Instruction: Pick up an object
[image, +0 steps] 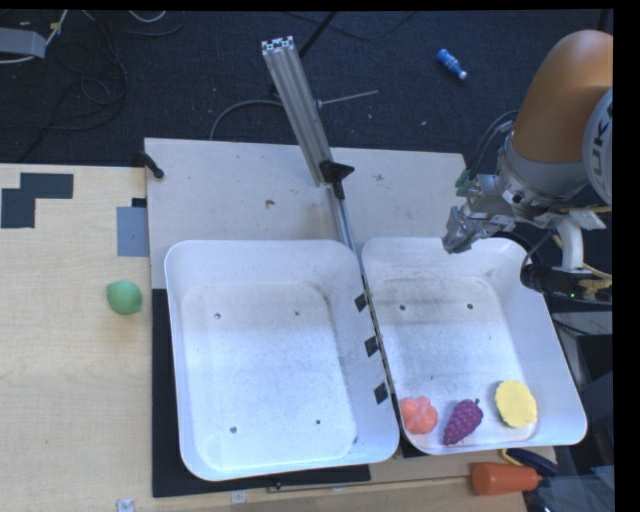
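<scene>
I see the surface as a pale panel (240, 190) carrying two shallow white plastic bins side by side, with light wood-grain boards (60, 400) running off to the left of the frame. On that wood sits a small green ball (124, 297), and near it are dark rectangular patches (40, 195) and a grey square patch (131, 229). Behind the surface, along the top of the frame, is dark carpeted floor (200, 60) strewn with cables, and a small blue object (451, 64) lies there at upper right. A slanted aluminium extrusion post (300, 110) runs from top centre down toward the seam between the bins.

The left bin (190, 270) has only speckled marks on its floor. The right bin (555, 390) holds three toy pieces along its lower edge: an orange-red lumpy toy (419, 414) at lower left, a purple plastic grape bunch (463, 421) just beside it, and a yellow oval toy (516, 403) just to the right. Below that bin's lower rim lies an orange carrot-shaped item (505, 478).

The grey arm with its orange band (565, 90) enters from the upper right of the frame. Its gripper (462, 236) hangs over the upper rim of the right bin, well apart from the three toys. I cannot tell whether the fingers are open or closed. A partial letter marking shows on the arm at the right edge, too cropped to read.
</scene>
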